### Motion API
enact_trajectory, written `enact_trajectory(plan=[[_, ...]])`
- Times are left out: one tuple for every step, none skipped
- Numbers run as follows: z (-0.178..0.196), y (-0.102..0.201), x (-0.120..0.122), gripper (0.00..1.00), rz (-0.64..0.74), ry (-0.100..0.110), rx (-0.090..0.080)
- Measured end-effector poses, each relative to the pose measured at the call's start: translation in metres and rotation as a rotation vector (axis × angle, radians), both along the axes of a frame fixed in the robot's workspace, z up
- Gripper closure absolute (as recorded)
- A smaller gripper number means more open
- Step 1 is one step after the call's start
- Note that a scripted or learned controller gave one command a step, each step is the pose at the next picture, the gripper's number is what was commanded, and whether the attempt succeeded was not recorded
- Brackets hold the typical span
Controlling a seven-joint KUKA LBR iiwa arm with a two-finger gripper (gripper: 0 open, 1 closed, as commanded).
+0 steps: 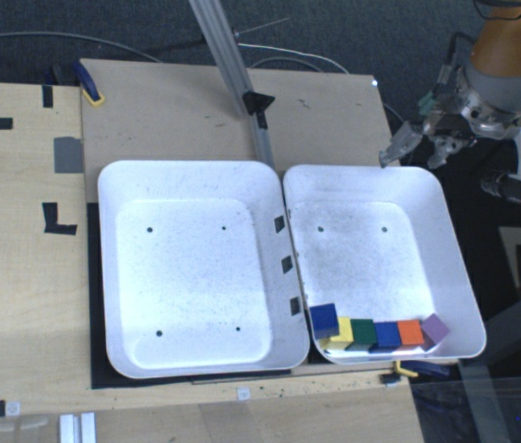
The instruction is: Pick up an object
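The shallow white right-hand bin lies open from above across most of its floor; small coloured blocks crowd only its near wall.

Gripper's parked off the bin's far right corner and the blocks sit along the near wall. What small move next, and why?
Probably bring the gripper toward the near edge over the row of blocks; it hangs outside the right bin, far from them.

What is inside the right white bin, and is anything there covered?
The right bin holds a row of blocks along its near wall: blue over yellow, then green, blue, orange, purple. The upper blue block partly covers the yellow one.
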State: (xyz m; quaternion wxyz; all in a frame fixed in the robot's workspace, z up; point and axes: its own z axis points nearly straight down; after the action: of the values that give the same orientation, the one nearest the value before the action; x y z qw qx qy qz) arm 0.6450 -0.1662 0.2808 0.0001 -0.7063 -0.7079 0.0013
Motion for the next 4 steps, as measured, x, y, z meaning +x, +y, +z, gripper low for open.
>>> enact_trajectory(plan=[[0.060,-0.019,0.033,0.00,0.001,-0.009,-0.002],[-0.012,0.079,-0.022,0.00,0.005,0.007,0.005],[-0.069,0.143,-0.094,0.00,0.003,0.011,0.005],[0.085,0.086,0.002,0.00,-0.001,-0.012,-0.001]])
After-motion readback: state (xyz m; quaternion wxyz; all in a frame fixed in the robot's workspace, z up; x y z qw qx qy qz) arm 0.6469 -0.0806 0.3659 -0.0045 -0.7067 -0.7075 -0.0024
